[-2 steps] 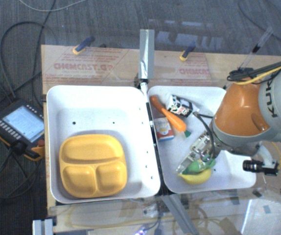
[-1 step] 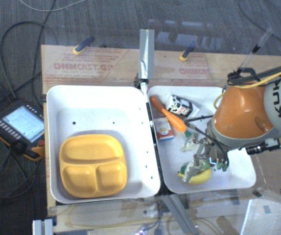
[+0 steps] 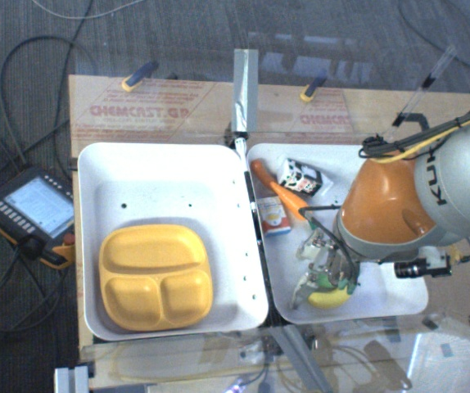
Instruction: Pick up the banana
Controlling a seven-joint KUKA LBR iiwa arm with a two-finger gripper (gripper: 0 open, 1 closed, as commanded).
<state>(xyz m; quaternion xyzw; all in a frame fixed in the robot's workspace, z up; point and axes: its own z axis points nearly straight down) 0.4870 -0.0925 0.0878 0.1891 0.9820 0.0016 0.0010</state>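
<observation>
**Banana at near edge of right bin, gripper right over it**

Banana [image 3: 331,299] lies by the near wall of the right bin [image 3: 399,305], partly covered by the gripper [image 3: 327,278]. Can't tell gripper state. A green item [image 3: 325,282] sits betw. gripper and banana. Judgement: prob. a light, rigid, smooth toy w/ curved skin, so slippery; best taken across its thick middle, not the tapered tips.
</observation>
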